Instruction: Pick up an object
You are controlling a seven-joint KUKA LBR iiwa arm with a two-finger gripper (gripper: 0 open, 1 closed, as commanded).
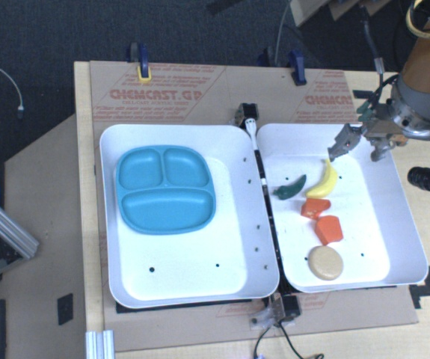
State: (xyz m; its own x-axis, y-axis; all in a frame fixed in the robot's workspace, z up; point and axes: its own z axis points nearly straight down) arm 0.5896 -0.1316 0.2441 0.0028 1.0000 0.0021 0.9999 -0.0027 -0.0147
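The banana (322, 181) lies in the right bin (394, 223), toward its upper middle, and looks the likeliest target since the gripper (361, 145) hangs just off its 1 o'clock end with fingers spread wide and nothing between them, as if lined up to descend. At the banana's 9 o'clock lies a green piece (291, 187); at 6 o'clock sit two orange blocks (322, 219), then a tan disc (325, 262). The left bin (200, 253) holds a blue tray (166, 189).
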